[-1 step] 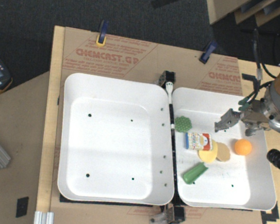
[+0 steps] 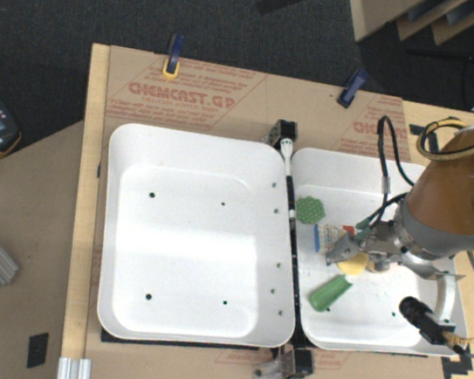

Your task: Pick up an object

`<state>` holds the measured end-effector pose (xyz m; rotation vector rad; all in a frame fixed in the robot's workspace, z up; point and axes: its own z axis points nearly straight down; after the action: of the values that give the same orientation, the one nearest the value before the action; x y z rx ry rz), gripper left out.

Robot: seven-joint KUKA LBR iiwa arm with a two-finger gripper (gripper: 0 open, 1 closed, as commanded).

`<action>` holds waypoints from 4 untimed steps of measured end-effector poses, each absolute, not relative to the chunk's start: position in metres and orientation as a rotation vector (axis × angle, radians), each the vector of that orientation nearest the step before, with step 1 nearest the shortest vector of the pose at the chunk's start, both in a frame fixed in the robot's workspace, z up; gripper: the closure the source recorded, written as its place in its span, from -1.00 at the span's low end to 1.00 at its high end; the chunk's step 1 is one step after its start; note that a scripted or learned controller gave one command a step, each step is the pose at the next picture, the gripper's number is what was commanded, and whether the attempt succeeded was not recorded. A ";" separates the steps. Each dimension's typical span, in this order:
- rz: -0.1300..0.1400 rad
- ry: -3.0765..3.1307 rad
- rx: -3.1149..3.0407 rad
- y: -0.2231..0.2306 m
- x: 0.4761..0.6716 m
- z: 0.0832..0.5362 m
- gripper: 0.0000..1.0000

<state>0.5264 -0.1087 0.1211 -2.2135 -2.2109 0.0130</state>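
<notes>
My gripper [image 2: 358, 246] is low in the right bin [image 2: 344, 178], near its middle. A yellow object [image 2: 351, 266] lies just under and in front of it, touching or nearly touching it. A small multicoloured item [image 2: 334, 237] sits at the gripper's left side. A thin blue stick [image 2: 316, 238] lies further left. A round green object [image 2: 309, 210] rests near the bin's left wall. A green cylinder [image 2: 329, 292] lies tilted toward the front. The arm's body hides the bin's right part.
The left bin [image 2: 124, 238] stands beside the right one, with a black divider strip [image 2: 290, 236] between them. Both rest on a cardboard sheet [image 2: 233, 95] held by a yellow clamp [image 2: 174, 58] and a blue clamp [image 2: 353, 87] at the back.
</notes>
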 end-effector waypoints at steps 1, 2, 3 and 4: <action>0.004 -2.214 -2.220 -0.091 0.476 0.083 -1.00; -0.004 -2.221 -2.224 -0.091 0.480 0.095 1.00; -0.011 -2.234 -2.219 -0.035 0.516 0.190 1.00; -0.003 -2.229 -2.209 0.045 0.508 0.184 1.00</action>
<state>0.5085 0.0448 0.1844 -2.2094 -2.2287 -0.0029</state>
